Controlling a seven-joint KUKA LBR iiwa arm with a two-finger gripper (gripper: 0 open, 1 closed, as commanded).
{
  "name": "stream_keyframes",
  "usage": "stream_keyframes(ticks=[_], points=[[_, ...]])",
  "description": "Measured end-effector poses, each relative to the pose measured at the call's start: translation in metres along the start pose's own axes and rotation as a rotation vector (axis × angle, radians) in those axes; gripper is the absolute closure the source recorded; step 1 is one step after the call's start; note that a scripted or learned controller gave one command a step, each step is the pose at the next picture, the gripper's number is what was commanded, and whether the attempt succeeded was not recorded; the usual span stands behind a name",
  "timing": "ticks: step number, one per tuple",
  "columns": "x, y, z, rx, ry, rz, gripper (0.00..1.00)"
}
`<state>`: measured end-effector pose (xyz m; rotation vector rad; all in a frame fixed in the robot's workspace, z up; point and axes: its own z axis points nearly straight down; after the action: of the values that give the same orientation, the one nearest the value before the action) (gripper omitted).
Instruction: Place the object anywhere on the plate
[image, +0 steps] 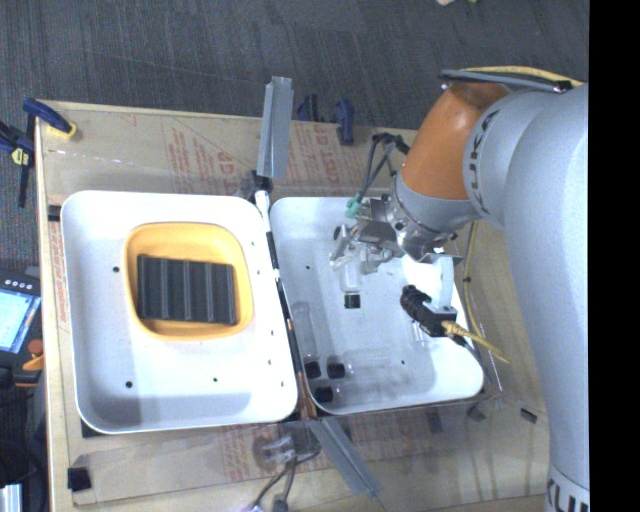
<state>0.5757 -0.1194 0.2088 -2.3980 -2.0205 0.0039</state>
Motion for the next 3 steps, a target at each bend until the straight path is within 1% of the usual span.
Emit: stream_keyframes(ticks=[1,2,3], points=[[0.066,0.045,0.018,-0.004,-0.003,-0.308,1.0],[0.097,0.037,0.019,0.001,-0.002,-0.428,1.0],[0.121,0.01,0.019,0.001,-0.003,-0.574,1.0]])
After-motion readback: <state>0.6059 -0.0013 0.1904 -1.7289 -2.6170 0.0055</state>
